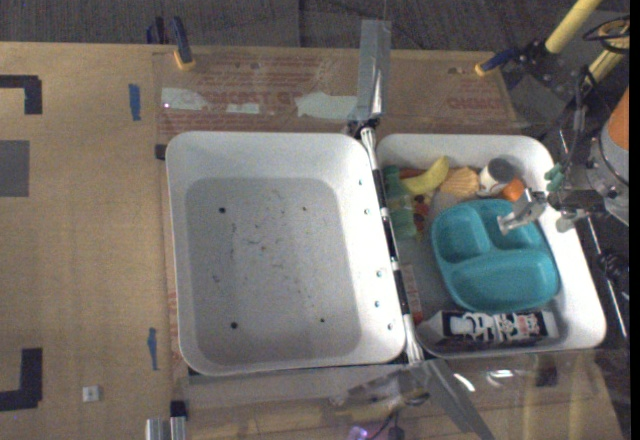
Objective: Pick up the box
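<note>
Wooden bench [90, 228]: gripper [520, 215] (grip unclear) above teal tray [490, 263], box [498, 326] below.

Honestly not much you can read here. The dark box [499, 326] at the front of the right bin [590, 313] has white lettering on its side, way too blurry to make out. There's faint reddish print on the bench [80, 228] behind the bins, also unreadable
</note>
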Motion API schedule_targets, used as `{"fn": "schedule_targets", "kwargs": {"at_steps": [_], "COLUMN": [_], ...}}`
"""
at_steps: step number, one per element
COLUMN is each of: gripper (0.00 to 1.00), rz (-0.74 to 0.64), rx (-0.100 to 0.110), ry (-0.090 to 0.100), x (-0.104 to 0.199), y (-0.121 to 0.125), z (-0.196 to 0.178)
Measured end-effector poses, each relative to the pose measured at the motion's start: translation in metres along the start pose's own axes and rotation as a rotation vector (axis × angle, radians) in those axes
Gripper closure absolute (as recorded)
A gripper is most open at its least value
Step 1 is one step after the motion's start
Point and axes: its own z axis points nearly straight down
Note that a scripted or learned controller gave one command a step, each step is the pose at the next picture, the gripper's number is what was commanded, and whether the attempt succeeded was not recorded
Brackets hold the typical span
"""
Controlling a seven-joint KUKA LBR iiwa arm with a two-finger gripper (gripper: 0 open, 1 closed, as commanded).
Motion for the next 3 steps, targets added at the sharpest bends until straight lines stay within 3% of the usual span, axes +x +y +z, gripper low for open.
{"fn": "schedule_targets", "kwargs": {"at_steps": [1,2,3], "gripper": [0.00,0.00,1.00], "rz": [0.171,0.293,0.291], "rx": [-0.007,-0.002,-0.004], "ry": [0.001,-0.002,-0.004], "x": [-0.041,-0.027,-0.027], "y": [-0.031,-0.036,-0.035], "z": [0.135,-0.036,-0.046]}}
